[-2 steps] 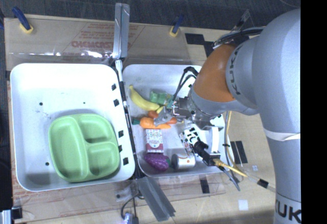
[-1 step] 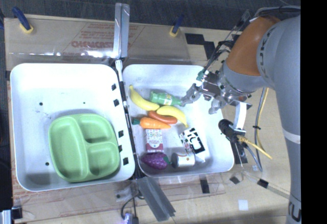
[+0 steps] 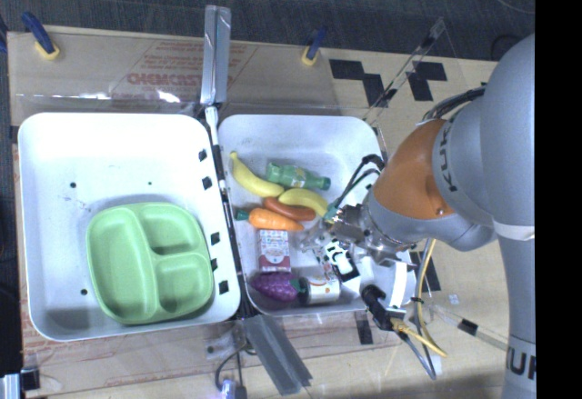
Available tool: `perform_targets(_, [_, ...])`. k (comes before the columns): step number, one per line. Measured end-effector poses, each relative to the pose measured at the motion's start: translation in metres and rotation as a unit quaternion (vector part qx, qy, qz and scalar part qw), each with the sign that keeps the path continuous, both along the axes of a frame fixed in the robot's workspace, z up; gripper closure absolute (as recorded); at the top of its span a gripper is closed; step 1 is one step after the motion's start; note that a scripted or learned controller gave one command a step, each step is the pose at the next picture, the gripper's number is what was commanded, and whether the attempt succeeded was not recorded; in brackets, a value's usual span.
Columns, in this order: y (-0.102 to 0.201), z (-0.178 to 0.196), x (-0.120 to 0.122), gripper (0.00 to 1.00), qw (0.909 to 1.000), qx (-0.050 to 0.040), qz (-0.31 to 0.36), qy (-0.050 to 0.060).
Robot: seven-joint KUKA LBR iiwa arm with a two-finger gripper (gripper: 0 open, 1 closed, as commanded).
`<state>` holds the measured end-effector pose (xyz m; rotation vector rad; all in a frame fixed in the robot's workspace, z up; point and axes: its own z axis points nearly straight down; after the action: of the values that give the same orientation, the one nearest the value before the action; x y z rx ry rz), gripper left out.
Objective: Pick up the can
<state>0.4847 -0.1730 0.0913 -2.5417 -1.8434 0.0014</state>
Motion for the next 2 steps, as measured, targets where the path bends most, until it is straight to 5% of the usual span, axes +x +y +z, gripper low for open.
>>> perform_targets(1, [0.023,0.028,0.077,0.0,1.0,0.0007,-0.009,0.0])
perform_targets(2, [-0.016,0.01,0.132,0.0,0.9995,0.0002,-0.032,0.001])
